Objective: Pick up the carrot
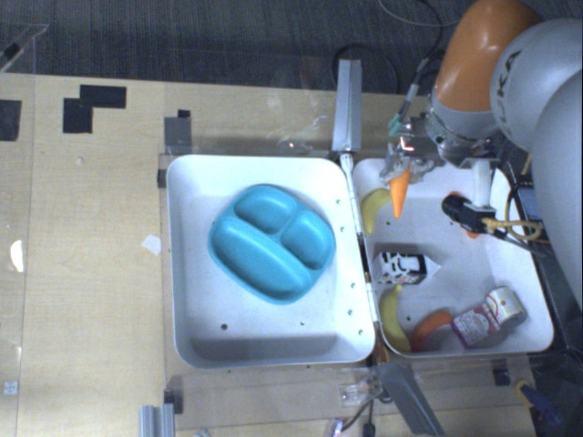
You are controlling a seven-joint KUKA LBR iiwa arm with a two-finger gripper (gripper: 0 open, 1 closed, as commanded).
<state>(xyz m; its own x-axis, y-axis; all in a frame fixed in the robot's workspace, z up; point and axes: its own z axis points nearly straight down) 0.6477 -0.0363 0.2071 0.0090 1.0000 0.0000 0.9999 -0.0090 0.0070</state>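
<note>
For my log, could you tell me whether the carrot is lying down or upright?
Upright: the carrot hangs point-down below the tool.

Arm (537, 71) in from the right, grey links bulky in the foreground, orange band (478, 35) sitting above the wrist. Wrist angled down and left. Gripper (401, 167) pointing down, fingers closed on the carrot (398, 195); the orange tip hangs straight below the fingertips, the top end pinched between them.
</note>
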